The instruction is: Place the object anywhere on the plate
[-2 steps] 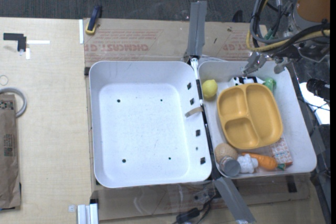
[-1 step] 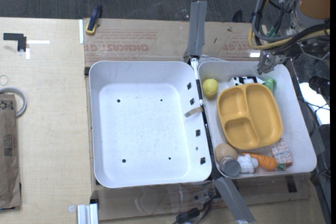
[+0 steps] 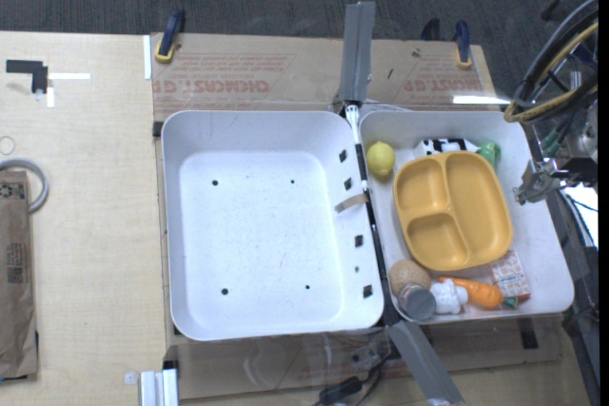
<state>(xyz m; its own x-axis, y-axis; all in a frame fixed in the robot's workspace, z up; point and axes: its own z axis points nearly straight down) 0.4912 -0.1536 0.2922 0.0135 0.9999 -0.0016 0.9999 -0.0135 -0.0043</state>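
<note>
A yellow divided plate (image 3: 452, 209) lies in the right bin (image 3: 557, 257), and nothing rests on it. Around it lie a yellow lemon (image 3: 380, 158), a black-and-white item (image 3: 447, 145), a green item (image 3: 489, 150), an orange carrot (image 3: 479, 293), a small white toy (image 3: 446, 296), a brownish round item (image 3: 407, 275), a grey can (image 3: 417, 302) and a printed packet (image 3: 511, 278). My gripper (image 3: 531, 184) hovers over the right bin's right rim, just right of the plate, with nothing visibly held.
The left bin (image 3: 186, 223) sits beside the right one, sharing a middle wall (image 3: 362, 204). Cardboard (image 3: 257, 71) lies behind the bins. Cables and a frame (image 3: 557, 81) crowd the right side. A brown bag (image 3: 14, 271) lies on the bench at far left.
</note>
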